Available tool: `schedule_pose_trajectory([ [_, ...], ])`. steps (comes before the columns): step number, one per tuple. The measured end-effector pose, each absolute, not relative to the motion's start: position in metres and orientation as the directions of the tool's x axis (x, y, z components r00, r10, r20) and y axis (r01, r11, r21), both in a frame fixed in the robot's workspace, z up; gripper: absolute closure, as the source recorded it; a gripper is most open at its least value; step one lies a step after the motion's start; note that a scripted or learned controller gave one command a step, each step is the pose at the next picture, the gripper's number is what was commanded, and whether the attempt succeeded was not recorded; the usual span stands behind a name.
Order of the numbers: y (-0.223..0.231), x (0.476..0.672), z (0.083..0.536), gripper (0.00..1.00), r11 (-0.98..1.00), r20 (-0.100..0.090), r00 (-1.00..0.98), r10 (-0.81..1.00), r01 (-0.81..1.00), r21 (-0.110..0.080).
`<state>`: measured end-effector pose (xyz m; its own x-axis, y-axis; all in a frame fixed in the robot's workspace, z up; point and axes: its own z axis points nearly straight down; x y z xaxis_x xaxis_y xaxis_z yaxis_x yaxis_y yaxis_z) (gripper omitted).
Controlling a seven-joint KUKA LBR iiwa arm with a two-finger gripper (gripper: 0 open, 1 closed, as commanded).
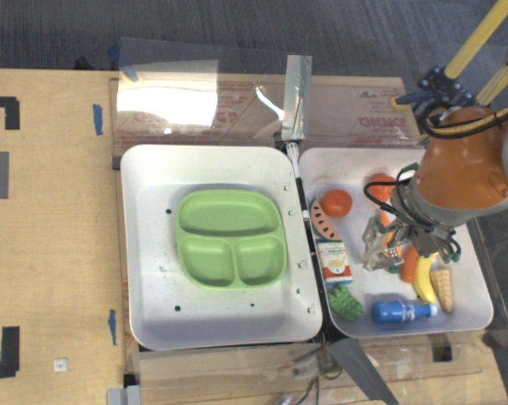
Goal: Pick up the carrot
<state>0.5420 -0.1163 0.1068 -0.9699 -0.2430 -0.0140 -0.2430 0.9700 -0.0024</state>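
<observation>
Camera view: orange carrot point(408, 260), mostly hidden under jaws point(381, 247) of unclear state.

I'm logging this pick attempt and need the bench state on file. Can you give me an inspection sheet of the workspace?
Surface: two white bins side by side, left bin, right bin.
Job's things: carrot, orange, partly hidden under the gripper in the right bin.
Clutter: green divided plate in the left bin; tomato, watermelon slice, juice carton, banana, corn cob, blue bottle, green toy.
Grippers: gripper low over the right bin; finger state unclear.
Cables: black cable looping over the wrist.
Surroundings: wooden bench, clear panel.
</observation>
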Motion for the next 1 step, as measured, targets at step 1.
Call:
schedule_pose_trajectory([
  [1,-0.0841,0.5016,0.1863,1.0,1.0,-0.01,-1.0,-0.028,-0.028,0.0],
])
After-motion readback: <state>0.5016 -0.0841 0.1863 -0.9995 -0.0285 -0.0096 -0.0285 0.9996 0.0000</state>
